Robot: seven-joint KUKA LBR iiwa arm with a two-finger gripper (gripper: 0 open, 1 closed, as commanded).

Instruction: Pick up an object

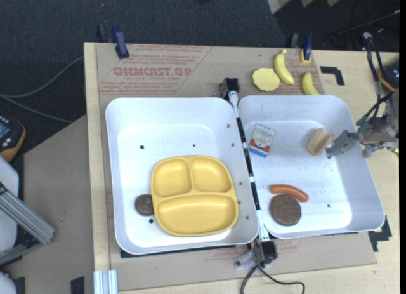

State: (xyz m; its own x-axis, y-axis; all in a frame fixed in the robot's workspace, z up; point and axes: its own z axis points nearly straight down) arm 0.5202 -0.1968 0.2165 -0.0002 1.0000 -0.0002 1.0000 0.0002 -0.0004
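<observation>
Overhead slanted view of the bench with two shallow white bins lying side by side. The gripper (339, 145) is reaching in from the right over the right bin (355, 216), near that bin's right wall, and whether it is released or clenched cannot be told. A tan, bread-like roll (318, 140) is lying just beside the gripper's left end; contact between the two cannot be judged, and the roll is not showing between any fingers. Further left in the same bin, a small white carton with red and blue print (261, 140) is lying close to the divider between the bins. Toward the near edge, a red sausage (288, 192) is lying just above a round brown patty (285, 210), the two nearly touching. The middle of the right bin's floor, between the roll and the sausage, is lying bare. In the left bin (127, 127), a yellow divided tray (192, 195) is taking up the near half, with a small brown disc (144, 205) sitting at its left edge. Behind the right bin, on the board (152, 70), a yellow flat piece (266, 79) and two bananas (283, 67) are lying well apart from the gripper.
</observation>
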